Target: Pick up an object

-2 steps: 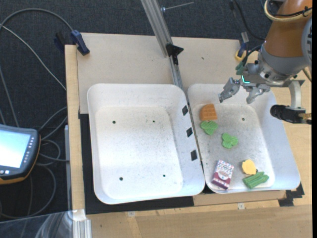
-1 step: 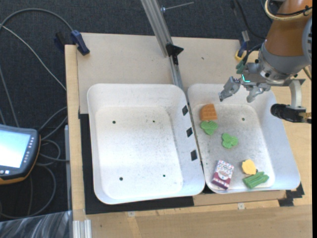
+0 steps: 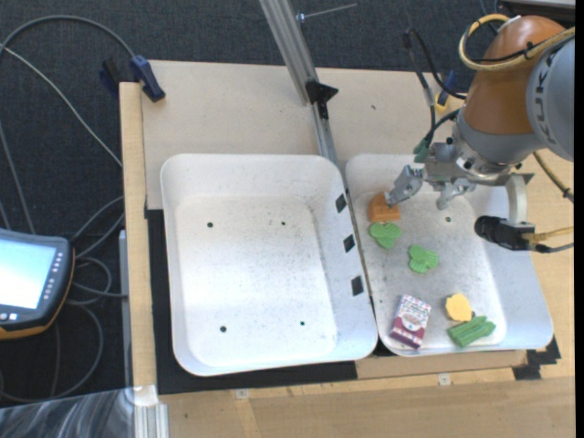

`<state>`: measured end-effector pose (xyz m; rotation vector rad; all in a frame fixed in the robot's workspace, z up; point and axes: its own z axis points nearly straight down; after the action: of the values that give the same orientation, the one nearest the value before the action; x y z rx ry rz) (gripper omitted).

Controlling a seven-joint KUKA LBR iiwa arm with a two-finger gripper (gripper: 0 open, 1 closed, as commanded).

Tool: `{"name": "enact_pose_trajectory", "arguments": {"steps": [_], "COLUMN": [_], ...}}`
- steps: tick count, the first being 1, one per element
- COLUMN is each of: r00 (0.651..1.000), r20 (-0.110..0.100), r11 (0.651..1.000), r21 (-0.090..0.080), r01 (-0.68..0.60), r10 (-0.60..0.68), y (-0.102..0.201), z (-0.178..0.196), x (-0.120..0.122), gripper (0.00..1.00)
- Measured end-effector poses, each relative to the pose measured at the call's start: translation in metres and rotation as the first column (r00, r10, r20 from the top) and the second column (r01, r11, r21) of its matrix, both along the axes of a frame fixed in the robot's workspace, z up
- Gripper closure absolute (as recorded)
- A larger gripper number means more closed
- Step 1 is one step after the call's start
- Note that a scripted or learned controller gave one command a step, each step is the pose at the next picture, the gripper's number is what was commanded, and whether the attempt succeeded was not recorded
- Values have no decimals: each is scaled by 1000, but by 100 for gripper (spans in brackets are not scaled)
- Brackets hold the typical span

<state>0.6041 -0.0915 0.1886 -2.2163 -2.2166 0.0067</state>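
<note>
Trouble looks likely near the right bin's [image 3: 534, 308] inner wall, where the gripper [image 3: 425, 188], seemingly spread apart and grasping nothing, hangs beside the orange piece [image 3: 383, 211], so one finger may nudge it away.

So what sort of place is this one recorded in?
Most likely a robotics lab grasping bench: a KUKA arm over two shallow white bins, small toy-like objects such as an orange piece in the right bin, and a teach pendant with loose cables on the dark carpet.
</note>
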Motion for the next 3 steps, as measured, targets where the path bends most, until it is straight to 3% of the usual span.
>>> {"name": "enact_pose_trajectory", "arguments": {"steps": [1,2,3], "r00": [1000,1000,1000], "r20": [-1,1,8], "r11": [1000,1000,1000], "r21": [0,0,1], "r01": [0,0,0], "r10": [0,0,0], "y": [-1,-1,0], "z": [-64,-98,-85], "x": [-1,-2,0], "gripper": [0,0,100]}}
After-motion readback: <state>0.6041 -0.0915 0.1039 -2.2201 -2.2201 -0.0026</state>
